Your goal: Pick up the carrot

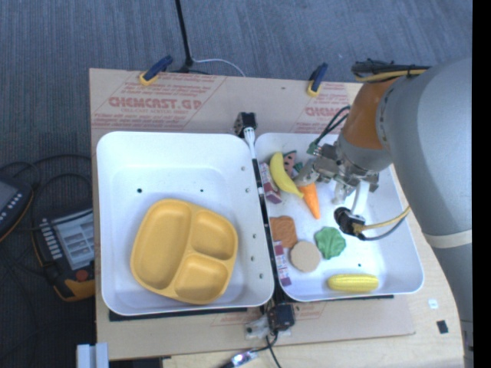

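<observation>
Progress looks slight: the carrot [310,199] lies on the floor of the right bin [399,205], right of frame centre, so the lift itself is not yet done. The gripper [322,176] hangs low just above and to the right of the carrot's upper end, but whether its claw is open, closed or already touching the carrot cannot be told from this slant (the wrist hardware hides the tips). What is left, as I judge it, is a sure closing on the carrot and the raise.

The carrot's long axis runs nearly top to bottom in the frame, tilted a little, its thick end up by the gripper and its narrow tip pointing down and slightly right. A banana [281,176] lies just beside it to the left, a green leafy piece [331,241] below.
</observation>
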